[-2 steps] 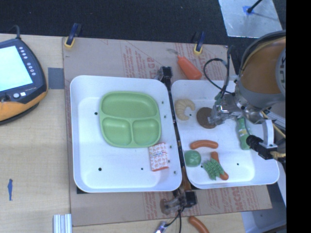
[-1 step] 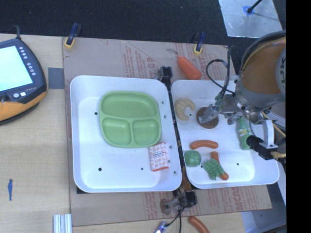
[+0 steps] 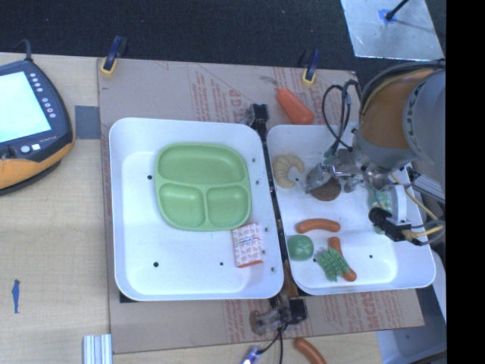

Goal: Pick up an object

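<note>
A small brown lump (image 3: 327, 191) is seen in the right bin (image 3: 409, 275), just beside a cream pastry (image 3: 288, 169). It is judged light and firm, best pinched across its middle. The hand (image 3: 324, 177) is placed over it; its spread cannot be told.

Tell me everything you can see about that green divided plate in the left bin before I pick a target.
The green divided plate is pale green, looks like smooth matte plastic, and has a rounded-rectangle outline with a raised rim. Ridges split it into three compartments: one wide section along the far side and two smaller ones along the near side. It lies flat and right way up on the floor of the left bin, in its upper middle. Its near-right corner sits right by a small red-and-white packet; whether they touch is unclear.
</note>
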Robot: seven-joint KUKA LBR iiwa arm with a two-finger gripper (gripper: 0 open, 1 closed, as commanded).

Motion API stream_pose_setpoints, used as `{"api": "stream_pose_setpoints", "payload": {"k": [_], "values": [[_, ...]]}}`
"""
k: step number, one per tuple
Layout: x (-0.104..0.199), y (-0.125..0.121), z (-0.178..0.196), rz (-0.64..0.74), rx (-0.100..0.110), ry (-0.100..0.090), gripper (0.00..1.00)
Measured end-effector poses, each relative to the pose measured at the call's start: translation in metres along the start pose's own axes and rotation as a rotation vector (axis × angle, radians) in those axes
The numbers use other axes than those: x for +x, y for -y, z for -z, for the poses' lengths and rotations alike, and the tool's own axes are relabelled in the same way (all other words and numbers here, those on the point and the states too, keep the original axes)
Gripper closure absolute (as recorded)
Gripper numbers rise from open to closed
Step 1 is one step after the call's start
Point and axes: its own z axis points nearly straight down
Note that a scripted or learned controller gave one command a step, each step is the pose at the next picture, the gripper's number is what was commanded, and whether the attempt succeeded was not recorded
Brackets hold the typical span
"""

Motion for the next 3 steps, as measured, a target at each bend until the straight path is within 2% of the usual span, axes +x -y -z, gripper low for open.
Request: {"api": "stream_pose_setpoints", "payload": {"k": [1,2,3], "values": [[-0.002,-0.003,0.015,0.002,-0.007,0.003,1.0],[-0.002,-0.003,0.014,0.002,-0.007,0.003,0.0],[-0.069,0.034,0.001,0.005,-0.002,-0.019,0.0]]}}
